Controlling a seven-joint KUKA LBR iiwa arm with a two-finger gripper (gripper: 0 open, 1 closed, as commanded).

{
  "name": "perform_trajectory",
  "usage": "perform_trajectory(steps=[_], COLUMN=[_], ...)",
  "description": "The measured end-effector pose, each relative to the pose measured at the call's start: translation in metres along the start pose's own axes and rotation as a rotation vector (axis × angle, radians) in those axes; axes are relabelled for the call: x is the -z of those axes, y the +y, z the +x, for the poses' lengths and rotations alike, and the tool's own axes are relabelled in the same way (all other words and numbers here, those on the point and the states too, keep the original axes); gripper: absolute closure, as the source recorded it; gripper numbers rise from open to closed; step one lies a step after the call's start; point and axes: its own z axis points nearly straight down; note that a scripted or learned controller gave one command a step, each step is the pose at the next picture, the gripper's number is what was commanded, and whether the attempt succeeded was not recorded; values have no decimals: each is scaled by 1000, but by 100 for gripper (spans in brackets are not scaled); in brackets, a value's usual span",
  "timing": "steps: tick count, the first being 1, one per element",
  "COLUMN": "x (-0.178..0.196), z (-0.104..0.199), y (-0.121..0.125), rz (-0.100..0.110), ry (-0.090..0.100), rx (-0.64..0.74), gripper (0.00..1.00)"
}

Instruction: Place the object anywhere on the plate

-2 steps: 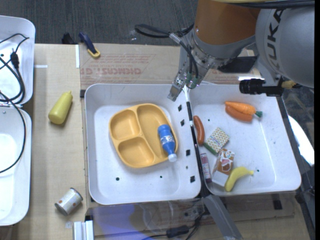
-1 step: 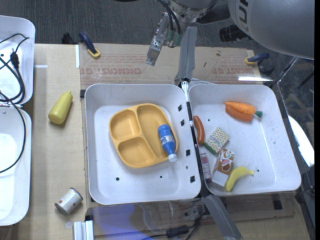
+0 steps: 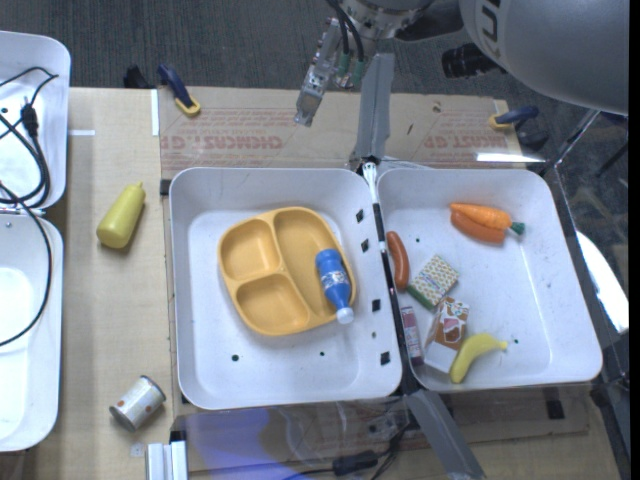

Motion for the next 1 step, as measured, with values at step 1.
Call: perform_trajectory(steps=[1], x=[-22], z=[20], y=[39], rz=[0], ry=[5], rx=[59], gripper=[100])
